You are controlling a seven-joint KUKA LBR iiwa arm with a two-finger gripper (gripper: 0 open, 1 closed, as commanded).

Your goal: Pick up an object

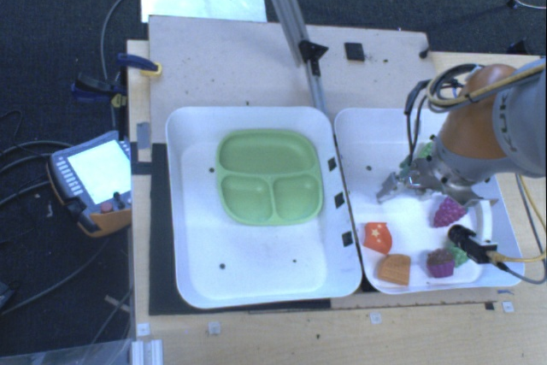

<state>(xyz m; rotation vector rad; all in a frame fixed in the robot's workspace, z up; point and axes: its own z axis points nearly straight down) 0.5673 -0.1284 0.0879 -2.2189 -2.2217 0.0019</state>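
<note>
Reaches in from the right with the arm [515,122], orange band [473,122] above the wrist. Puts the gripper [402,184] low over the middle of the right bin [367,141], pointing left and slightly toward the near edge. Cannot tell whether open or closed, nor whether gripping anything.

Finds four small things in the near half of the right bin, all apart from the gripper:
- Grapes [449,211], purple, just below and right of the gripper, close under the wrist. Long axis on a slant, from upper right to lower left; cannot tell which end is the tip.
- Red piece [377,237], below and left of the gripper. Roughly as wide as long, so no clear axis.
- Orange piece [394,269], just below the red piece, near or touching it, close to the near wall. Long axis roughly left to right.
- Purple piece [441,263], right of the orange piece and apart from it, with a green bit at its right side. Too small to tell an axis.

Shows in the left bin [256,265] a green plate [270,175] with three compartments, lying flat, the long compartment at the far side.

Sets both bins side by side on the bench [214,55], walls touching in the middle. Has a grey pole [286,4] slanting down to the far edge between the bins, and a pendant [94,182] off the bench at far left.
</note>
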